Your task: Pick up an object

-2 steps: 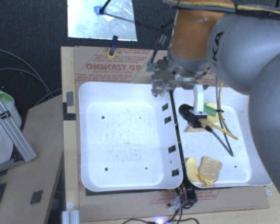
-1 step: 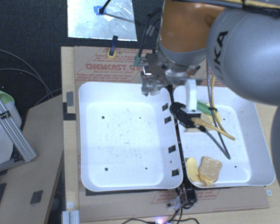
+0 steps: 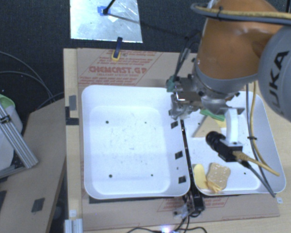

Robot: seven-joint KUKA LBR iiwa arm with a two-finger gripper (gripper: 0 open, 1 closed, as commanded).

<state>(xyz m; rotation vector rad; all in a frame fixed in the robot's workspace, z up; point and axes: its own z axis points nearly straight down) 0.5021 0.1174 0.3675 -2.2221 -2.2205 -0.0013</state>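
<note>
Arm: you see it covering the right bin's far half.
Jaws: cannot tell.
Near corner: cracker, yellow piece, touching.
Left bin: speckled floor.

A brown board printed with red lettering covers the bench. Two shallow white bins sit on it side by side, the left bin and the right bin touching along a dark seam.
</note>
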